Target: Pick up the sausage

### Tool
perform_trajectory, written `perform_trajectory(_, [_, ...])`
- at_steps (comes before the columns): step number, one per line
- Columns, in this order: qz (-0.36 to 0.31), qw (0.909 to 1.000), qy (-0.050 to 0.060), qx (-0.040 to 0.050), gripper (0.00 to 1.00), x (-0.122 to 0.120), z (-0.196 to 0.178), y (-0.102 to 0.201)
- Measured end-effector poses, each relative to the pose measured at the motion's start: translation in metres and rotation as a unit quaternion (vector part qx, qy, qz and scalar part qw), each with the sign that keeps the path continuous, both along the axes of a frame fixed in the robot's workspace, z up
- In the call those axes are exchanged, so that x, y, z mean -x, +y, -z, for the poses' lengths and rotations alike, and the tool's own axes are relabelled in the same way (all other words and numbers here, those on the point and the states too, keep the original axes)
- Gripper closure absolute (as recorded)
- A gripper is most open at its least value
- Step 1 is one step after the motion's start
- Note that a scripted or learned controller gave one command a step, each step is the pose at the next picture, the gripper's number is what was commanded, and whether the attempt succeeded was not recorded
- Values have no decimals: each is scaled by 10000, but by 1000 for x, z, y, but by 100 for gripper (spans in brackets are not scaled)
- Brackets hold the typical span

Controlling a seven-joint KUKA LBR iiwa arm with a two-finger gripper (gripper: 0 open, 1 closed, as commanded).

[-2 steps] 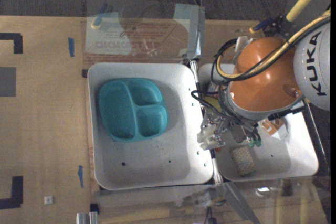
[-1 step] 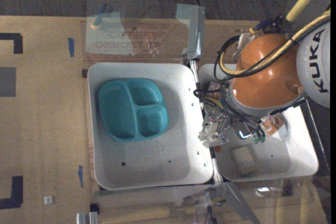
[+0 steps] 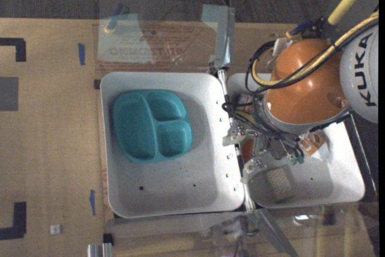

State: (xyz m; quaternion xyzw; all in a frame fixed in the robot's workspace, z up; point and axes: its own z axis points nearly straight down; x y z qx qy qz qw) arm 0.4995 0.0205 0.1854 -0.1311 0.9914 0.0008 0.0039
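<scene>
wood-tone surface (image 3: 48, 147) carries two white bins. left bin (image 3: 174, 189) holds a teal divided plate (image 3: 153, 124) in its upper part. right of it, the right bin (image 3: 337, 186) is mostly covered by the arm (image 3: 304, 90). jaws (image 3: 264, 159) low over that bin's left half; state: cannot tell. sausage: can't make it out, clutter under the wrist is blocked.

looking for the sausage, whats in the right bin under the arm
The arm covers most of the right bin. An orange-and-white item pokes out beside it; no sausage can be made out.

KUKA (black letters), on arm (image 3: 361, 69)
</scene>
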Motion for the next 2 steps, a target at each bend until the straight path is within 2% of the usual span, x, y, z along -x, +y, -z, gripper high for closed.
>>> perform_trajectory(1, [-1740, 9847, -7, 5, 0, 4, -22, 69])
perform_trajectory(2, [-731, 9973, 26, 10, 0, 7, 0, -29])
